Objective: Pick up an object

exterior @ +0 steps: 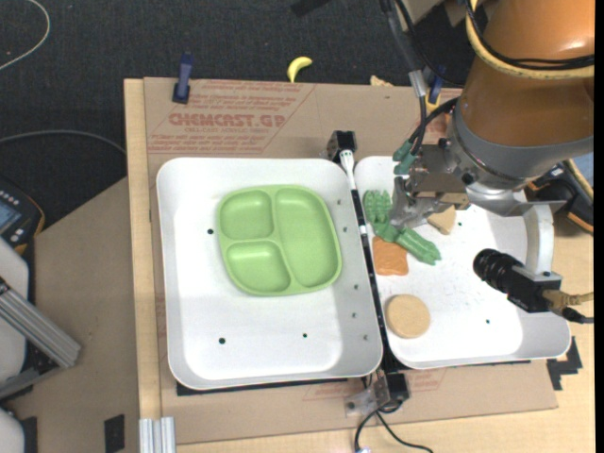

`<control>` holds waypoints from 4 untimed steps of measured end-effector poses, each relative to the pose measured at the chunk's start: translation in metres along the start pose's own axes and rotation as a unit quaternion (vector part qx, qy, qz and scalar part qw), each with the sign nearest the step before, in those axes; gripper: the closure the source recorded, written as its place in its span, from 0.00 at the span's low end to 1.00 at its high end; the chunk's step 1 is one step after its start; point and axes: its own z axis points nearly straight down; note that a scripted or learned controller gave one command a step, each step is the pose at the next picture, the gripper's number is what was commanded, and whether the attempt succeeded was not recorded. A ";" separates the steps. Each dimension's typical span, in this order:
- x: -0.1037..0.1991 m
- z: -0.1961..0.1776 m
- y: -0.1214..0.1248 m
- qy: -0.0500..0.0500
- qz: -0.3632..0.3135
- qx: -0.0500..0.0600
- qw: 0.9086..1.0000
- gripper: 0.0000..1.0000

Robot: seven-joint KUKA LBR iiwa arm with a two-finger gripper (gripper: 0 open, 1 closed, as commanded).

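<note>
Camera view, from above at a slant. A cardboard sheet (pixel 236 111) with red print covers the bench, and two shallow white bins sit on it side by side with their inner rims meeting.

The left bin (pixel 198 319) holds one pale green divided plate (pixel 279 240). It has three compartments and lies flat, towards the far half of the bin.

The right bin (pixel 472 333) holds the small items, all grouped in its left half:
- A green object (pixel 417 246), ridged and elongated, lies at a slant from near the bin's left rim towards its middle.
- An orange block (pixel 391 259) lies just beside the green object, on the near side, close to the left rim.
- A tan disc (pixel 409 316) lies flat nearer the front of the bin, apart from the orange block.
- A tan chunk (pixel 442 221) is partly hidden under the wrist, just right of the green object.

The arm (pixel 533 74), grey with an orange band, reaches in from the right over the far part of the right bin. The gripper (pixel 408 217) is low over the middle of the green object, at or very near its surface. I cannot tell from this angle whether the gripper is open, closed, or gripping anything. The green object appears to rest on the bin floor.

A black clip (pixel 340 144) sits at the far end of the seam between the bins, and another (pixel 392 385) at the near end. A blue clamp (pixel 182 78) grips the cardboard's far left edge. A small yellow curved item (pixel 299 66) lies on the dark floor just beyond the cardboard.
</note>
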 end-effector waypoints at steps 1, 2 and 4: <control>-0.068 0.081 0.036 -0.002 0.006 0.008 1.000 1.00; -0.019 0.096 -0.003 0.001 -0.001 0.007 1.000 1.00; -0.020 -0.063 0.010 -0.001 0.005 -0.003 1.000 1.00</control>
